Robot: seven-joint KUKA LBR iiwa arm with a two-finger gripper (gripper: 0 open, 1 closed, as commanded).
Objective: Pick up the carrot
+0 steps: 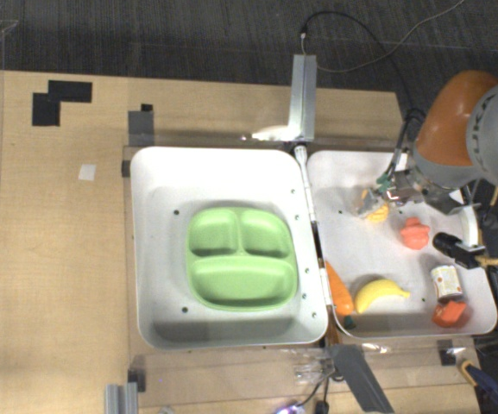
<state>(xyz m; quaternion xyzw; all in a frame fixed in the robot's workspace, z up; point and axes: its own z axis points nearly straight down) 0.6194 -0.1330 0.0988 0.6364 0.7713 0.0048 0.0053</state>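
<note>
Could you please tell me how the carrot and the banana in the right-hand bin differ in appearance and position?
The carrot is orange and fairly straight; the banana is yellow and curved. The carrot lies against the bin's left wall, running roughly along it, whereas the banana lies further in, crosswise to it. Both are elongated and rest side by side near the front of the right bin.

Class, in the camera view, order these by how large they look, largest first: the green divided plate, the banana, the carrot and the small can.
1. Green divided plate, by far.
2. Banana.
3. Carrot, close to the banana, so that order is unsure.
4. Small can.
</note>
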